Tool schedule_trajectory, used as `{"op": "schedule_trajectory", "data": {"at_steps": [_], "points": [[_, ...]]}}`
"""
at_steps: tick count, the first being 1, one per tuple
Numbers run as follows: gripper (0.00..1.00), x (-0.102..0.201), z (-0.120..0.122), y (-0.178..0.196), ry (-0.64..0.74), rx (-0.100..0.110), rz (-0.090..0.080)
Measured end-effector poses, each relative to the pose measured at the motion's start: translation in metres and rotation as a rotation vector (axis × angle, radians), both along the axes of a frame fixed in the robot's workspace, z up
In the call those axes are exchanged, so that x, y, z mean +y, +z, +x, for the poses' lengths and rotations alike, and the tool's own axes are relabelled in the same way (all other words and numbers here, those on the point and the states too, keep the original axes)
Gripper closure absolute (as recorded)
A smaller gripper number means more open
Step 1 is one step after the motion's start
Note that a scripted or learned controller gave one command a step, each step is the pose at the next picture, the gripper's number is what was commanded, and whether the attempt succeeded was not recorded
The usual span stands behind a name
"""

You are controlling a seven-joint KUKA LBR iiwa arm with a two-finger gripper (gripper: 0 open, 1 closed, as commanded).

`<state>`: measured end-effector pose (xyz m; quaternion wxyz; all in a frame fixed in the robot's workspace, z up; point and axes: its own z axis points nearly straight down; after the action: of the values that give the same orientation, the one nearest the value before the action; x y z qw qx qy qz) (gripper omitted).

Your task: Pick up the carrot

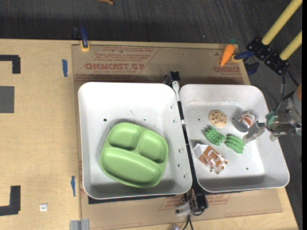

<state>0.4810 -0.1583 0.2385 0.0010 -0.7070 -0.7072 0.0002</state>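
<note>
My jaws (254, 132) hang at the right side of the right bin, low over its floor, and from this angle I cannot tell whether they are spread or pressed together; nothing shows between them.

Reading from the left: the cardboard-covered surface (38, 128) carries black tape marks and short blue tape strips. On it sits the left white bin (91, 99), and in that bin lies a green divided plate (134, 154) with three compartments, tilted toward the bin's lower middle. A black seam with a cable runs between the two bins.

The right white bin (249, 92) holds several small things. Nearest the seam is a brown and white patterned packet (212, 159), lying flat at a slant. Above it and to its right are two green ridged pieces (224, 139), side by side. A round chocolate-chip cookie (217, 118) lies just above them. Further right is a small can with a red and white label (245, 120), just beside my jaws.

The carrot (227, 53) is outside both bins, on the surface beyond the right bin's far rim, well apart from my jaws. Yellow padded poles (283, 20) cross the upper right corner.
</note>
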Motion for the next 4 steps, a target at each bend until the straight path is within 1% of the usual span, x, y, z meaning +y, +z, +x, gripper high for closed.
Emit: {"op": "schedule_trajectory", "data": {"at_steps": [1, 2, 3, 4], "points": [[0.0, -0.031, -0.002, -0.076, -0.387, 0.002, 0.001], [0.0, 0.047, -0.002, -0.111, -0.798, 0.005, 0.0], [0.0, -0.015, -0.002, -0.075, -0.932, 0.0, -0.002], [0.0, -0.049, 0.0, -0.143, -0.842, 0.019, 0.024]]}}
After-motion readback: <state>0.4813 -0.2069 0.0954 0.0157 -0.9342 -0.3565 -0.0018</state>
